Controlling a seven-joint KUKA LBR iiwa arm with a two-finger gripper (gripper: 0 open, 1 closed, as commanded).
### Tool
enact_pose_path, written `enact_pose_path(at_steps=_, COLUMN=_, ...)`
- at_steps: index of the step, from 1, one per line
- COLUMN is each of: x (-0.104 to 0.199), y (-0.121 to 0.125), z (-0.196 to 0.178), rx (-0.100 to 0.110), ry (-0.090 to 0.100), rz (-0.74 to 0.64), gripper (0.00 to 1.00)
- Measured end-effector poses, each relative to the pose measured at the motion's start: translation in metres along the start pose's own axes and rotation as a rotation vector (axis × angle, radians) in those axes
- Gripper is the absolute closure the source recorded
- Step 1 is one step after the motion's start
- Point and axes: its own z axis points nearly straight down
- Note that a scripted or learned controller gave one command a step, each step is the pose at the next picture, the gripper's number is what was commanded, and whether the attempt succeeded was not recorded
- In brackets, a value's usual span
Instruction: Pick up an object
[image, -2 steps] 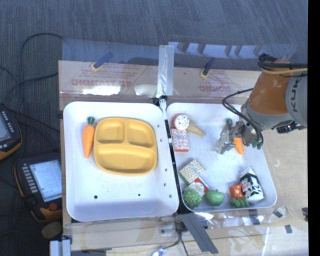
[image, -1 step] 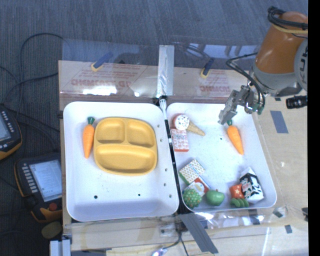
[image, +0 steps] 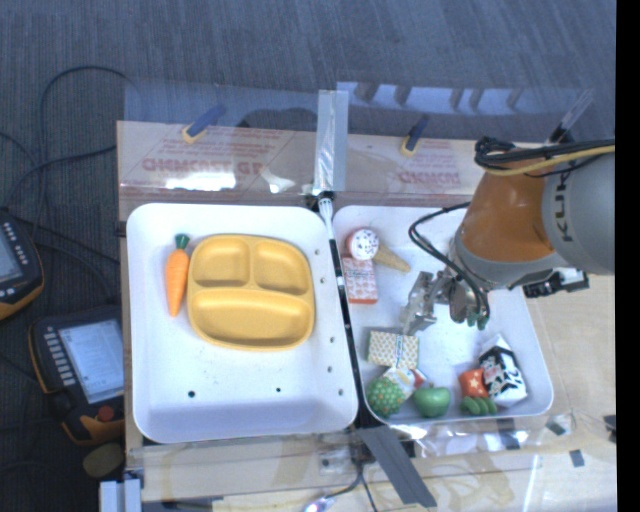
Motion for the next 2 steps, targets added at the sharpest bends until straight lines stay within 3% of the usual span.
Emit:
enact_pose_path(at_steps=1, x=0.000, y=0.000, z=0.000, rx=0.000, ry=0.000, rz=0.000, gripper=0.00)
enact_pose_path(at_steps=2, x=0.048, y=-0.091, z=0.007, rx=-0.001, ry=-0.013, rz=-0.034, gripper=0.00)
